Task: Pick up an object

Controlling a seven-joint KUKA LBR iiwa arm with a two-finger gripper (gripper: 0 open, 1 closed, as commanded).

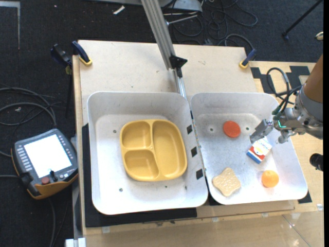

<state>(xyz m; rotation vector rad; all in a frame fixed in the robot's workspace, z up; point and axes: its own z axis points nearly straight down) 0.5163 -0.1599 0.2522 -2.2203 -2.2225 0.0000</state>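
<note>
Pincer point(271, 130) hangs with fingers apart just above the small carton point(259, 151) in the right bin point(288, 189), so it should descend straight, centre on the carton, avoiding the red disc point(232, 129), then close firmly.

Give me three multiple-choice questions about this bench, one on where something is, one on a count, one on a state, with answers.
1. Where is the yellow divided tray?
A. left bin
B. right bin
C. on the bare bench

2. How many items lie in the right bin?
A. two
B. four
C. six

3. How does the small carton lie?
A. inside the tray
B. on the bin floor, under the gripper
C. on the toast

Answers:
1 A, the tray fills the left bin.
2 B, red disc, carton, orange ball, toast slice.
3 B, it rests just below the gripper.
</note>
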